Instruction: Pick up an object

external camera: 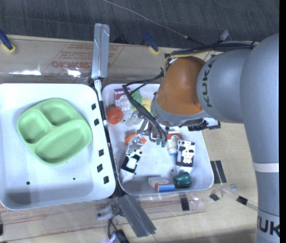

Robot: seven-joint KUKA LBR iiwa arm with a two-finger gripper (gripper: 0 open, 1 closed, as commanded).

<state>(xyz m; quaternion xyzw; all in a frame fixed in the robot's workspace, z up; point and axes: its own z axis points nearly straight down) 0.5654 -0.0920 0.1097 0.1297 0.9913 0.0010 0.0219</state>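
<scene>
The right bin point(204, 178) holds several small objects: an orange ball point(114, 115), a red-and-white packet point(123, 101), a black-and-white block point(131, 161), another black-and-white block point(185, 153), a small bottle point(172, 145), a dark green lump point(182, 179) and a red-and-blue box point(161, 184). My gripper point(152, 132) reaches down into the middle of this bin, just above the orange-and-white items near the bottle. The orange wrist band point(181, 85) and grey arm hide the bin's back right part.
The left bin point(11, 186) holds a green divided plate point(55, 129). A metal bar point(100, 52) stands at the divider between the bins. Blue clamps point(4, 39) hold the board at the back. Black cables loop around the wrist.
</scene>
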